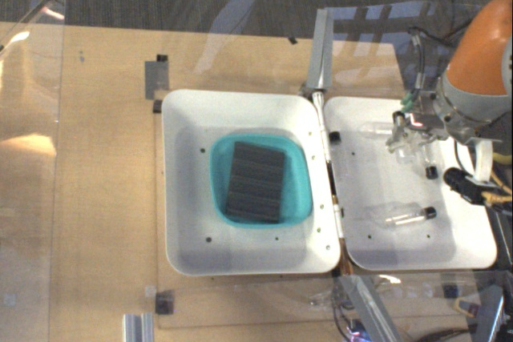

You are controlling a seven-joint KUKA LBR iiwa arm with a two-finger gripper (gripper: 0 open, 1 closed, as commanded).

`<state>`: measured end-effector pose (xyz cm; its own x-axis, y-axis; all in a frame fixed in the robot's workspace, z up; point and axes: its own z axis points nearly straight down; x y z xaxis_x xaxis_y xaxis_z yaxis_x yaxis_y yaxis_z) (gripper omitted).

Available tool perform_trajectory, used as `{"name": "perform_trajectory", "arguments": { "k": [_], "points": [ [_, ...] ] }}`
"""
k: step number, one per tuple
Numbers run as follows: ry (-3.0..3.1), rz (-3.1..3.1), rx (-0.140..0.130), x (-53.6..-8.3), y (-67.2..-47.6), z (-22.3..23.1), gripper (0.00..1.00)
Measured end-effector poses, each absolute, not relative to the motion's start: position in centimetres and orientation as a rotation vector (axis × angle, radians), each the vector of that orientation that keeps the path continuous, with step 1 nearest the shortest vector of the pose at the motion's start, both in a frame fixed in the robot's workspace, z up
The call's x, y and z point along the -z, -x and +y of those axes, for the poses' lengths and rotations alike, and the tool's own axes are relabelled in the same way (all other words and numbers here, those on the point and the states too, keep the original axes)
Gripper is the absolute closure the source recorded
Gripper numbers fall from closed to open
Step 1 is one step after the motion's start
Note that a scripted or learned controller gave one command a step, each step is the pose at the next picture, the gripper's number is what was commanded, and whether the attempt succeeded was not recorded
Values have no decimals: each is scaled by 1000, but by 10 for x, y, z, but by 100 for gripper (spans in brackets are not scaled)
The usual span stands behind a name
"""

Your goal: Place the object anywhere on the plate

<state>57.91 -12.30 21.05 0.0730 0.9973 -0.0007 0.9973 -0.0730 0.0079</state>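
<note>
Left bin [184, 172] holds a teal plate [298, 180] with a dark ribbed block [256, 182] lying flat on it, roughly centred and tilted slightly. Judging by that, the object is already on the plate, well inside its rim.

The arm [479, 52] sits over the right bin [417, 244], up at about 1 o'clock of that bin. The tool [409, 132] hangs over the bin's upper part, well apart from the plate. Its fingertips are clear plastic against white, so cannot tell whether they are apart or together; nothing visible between them.

More clear plastic, a tube-like piece with a dark end [405, 214], lies at about 5 o'clock in the right bin.

Risks: transparent tips and clear pieces are hard to separate visually, so a false grasp reading is likely. If the tool goes back to the block, it could nudge it off toward the plate's 6 o'clock edge. Cables [473, 188] at the arm's 5 o'clock side could snag on the bin wall.
</note>
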Motion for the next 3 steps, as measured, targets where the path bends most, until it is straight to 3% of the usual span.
{"name": "perform_trajectory", "arguments": {
  "k": [1, 2, 3],
  "points": [
    [-2167, 2272, -4, -120, -521, -83, 100],
    [-2137, 2296, -9, -186, -518, 2, 100],
    [-2138, 2295, -8, -186, -517, 1, 0]
  ]
}}
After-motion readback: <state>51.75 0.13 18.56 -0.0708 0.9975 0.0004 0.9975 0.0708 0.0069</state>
